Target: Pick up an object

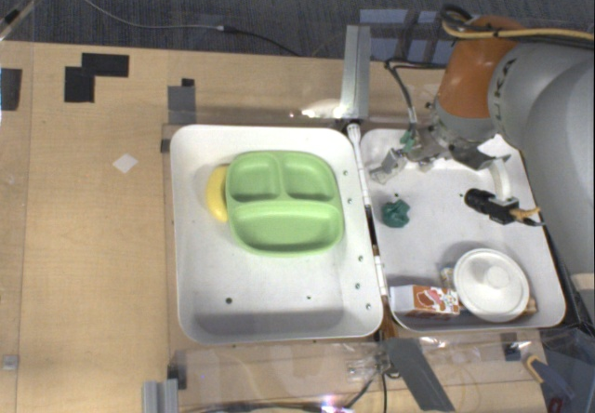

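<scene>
Fingers [384, 166] hover over the right bin [437, 234]; we cannot tell their grip.
We advise centring above the green toy [397, 212], then descending straight.

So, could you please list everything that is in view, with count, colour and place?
bins: 2, white, side by side on the bench
divided plate: 1, light green, middle of left bin
yellow thing: 1, yellow, at the plate's left edge, partly hidden
small lump: 1, dark green, right bin, near its left wall
bowl: 1, white, right bin, near corner
carton: 1, brown and white, left of the bowl
arm: 1, grey with orange band, from the right
gripper: 1, metal, above right bin's far left corner
</scene>
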You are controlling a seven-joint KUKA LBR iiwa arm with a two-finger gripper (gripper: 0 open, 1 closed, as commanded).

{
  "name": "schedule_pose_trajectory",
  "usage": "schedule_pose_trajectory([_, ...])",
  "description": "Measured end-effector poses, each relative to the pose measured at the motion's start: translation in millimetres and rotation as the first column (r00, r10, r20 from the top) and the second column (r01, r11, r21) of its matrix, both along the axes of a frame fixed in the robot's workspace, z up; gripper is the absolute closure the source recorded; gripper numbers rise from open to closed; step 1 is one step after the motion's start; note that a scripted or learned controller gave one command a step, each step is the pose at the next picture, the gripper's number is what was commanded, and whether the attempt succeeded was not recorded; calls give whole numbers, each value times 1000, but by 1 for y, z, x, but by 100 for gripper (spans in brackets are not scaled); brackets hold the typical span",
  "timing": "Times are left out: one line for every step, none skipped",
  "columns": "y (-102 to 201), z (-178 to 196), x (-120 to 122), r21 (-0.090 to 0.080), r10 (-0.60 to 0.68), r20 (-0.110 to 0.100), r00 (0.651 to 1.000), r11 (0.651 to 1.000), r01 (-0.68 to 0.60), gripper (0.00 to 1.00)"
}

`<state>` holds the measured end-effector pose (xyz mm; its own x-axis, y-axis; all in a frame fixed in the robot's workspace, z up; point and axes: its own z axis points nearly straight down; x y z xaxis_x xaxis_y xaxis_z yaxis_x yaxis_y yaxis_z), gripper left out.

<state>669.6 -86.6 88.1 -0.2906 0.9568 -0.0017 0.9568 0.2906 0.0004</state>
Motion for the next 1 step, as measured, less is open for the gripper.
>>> schedule_pose_trajectory([-8, 0, -71, 0, 47, 8, 999, 999, -47, 0])
